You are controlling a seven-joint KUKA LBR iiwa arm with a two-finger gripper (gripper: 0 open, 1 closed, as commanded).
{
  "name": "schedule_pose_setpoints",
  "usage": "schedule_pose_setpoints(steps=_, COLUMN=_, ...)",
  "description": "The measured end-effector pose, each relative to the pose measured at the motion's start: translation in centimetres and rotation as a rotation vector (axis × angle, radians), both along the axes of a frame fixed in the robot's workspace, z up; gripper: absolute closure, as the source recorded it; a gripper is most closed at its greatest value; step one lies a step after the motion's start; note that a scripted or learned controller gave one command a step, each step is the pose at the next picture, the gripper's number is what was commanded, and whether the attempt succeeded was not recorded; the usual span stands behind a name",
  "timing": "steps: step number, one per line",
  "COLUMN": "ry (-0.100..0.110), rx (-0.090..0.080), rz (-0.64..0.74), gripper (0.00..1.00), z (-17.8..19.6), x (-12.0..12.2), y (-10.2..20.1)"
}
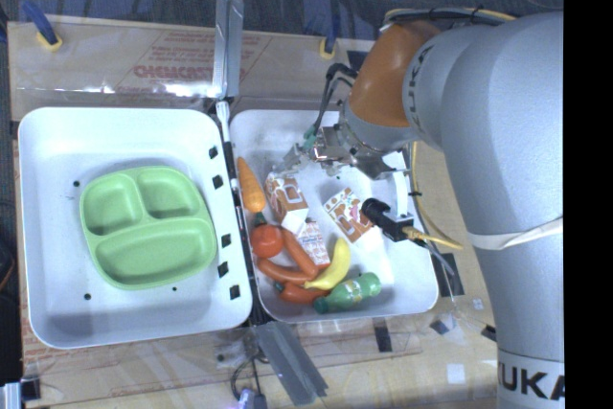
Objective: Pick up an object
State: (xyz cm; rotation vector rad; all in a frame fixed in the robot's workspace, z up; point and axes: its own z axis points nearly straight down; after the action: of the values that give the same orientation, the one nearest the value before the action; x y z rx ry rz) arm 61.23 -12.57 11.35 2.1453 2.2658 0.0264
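The grey arm (522, 206) looms nearest, reaching in from the right. On the surface, the left bin (38, 235) holds a green divided plate (146, 227). The right bin (412, 287) holds a carrot (251, 186), a tomato (266, 240), small cartons (286, 193), a banana (332, 268) and a green bottle (350, 292). The claw (321, 147) hangs over the bin's far end, near the cartons; whether it is open or closed cannot be told.

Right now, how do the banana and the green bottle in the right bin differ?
The banana is yellow and curved; the green bottle is straight and dark green. The banana runs nearly upright in the camera view and rests over the red pieces, while the green bottle lies almost level along the near wall. Both sit in the right bin, touching.
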Motion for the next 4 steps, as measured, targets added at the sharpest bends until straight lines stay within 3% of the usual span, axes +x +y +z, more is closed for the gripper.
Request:
schedule_pose_setpoints(steps=1, ry=0.0, rx=0.001, rz=0.005, gripper=1.0, z=1.1, x=0.1, y=0.2)
schedule_pose_setpoints(steps=2, ry=0.0, rx=0.001, rz=0.01, gripper=1.0, z=2.1, x=0.1, y=0.2)
schedule_pose_setpoints(steps=3, ry=0.0, rx=0.001, rz=0.01, gripper=0.0, z=2.1, x=0.1, y=0.2)
schedule_pose_setpoints(steps=4, ry=-0.014, rx=-0.01, rz=-0.032, gripper=0.0, z=0.8, x=-1.4, y=0.9)
